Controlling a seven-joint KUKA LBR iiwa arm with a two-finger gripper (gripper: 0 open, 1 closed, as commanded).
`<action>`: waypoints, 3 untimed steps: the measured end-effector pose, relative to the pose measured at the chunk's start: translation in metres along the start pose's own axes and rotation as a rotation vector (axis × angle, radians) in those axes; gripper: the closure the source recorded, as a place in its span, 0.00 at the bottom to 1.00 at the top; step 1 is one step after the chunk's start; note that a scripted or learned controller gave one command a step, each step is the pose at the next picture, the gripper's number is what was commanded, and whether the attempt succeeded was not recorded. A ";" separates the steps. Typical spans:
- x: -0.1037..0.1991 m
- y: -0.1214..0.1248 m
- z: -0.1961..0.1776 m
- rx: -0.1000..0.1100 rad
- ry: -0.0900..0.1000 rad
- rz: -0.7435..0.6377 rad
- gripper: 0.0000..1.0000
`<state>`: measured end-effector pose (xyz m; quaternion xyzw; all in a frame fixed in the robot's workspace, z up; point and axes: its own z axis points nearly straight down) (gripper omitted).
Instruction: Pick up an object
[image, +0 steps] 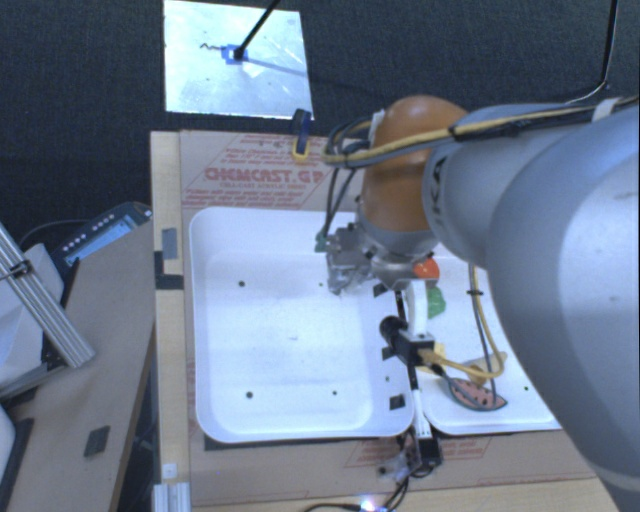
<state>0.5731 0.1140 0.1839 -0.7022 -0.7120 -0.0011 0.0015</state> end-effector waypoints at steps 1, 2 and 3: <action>0.036 0.002 -0.156 -0.018 0.002 0.004 1.00; 0.090 -0.068 -0.110 0.005 -0.002 0.002 1.00; 0.079 -0.085 -0.188 -0.008 0.000 0.009 1.00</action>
